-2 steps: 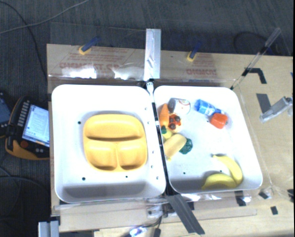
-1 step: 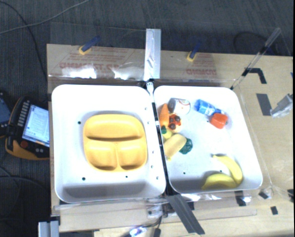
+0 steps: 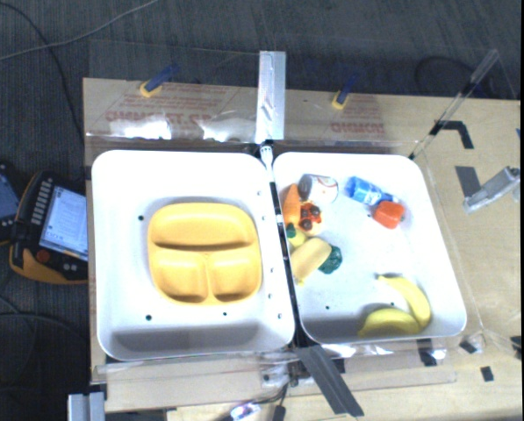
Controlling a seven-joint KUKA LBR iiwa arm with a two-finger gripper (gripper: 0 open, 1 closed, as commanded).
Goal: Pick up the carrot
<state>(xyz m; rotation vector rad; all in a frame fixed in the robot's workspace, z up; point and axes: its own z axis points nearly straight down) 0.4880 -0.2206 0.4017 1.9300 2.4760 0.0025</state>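
No label or writing can be read on any item; the red print on the plastic sheet (image 3: 244, 112) behind the bins is too blurred. The carrot (image 3: 290, 203) lies in the right bin (image 3: 437, 261), hard against its left wall near the back. A small cluster of red and dark pieces (image 3: 309, 217) touches it, with a grey-and-white ball (image 3: 319, 188) just beside and a pale yellow piece (image 3: 307, 257) and green item (image 3: 331, 260) in front. Farther right sit a blue bottle (image 3: 363, 190), an orange-red item (image 3: 388, 213) and a banana (image 3: 400, 309). The left bin (image 3: 121, 235) holds a yellow divided tray (image 3: 205, 251). The hand's state cannot be told.
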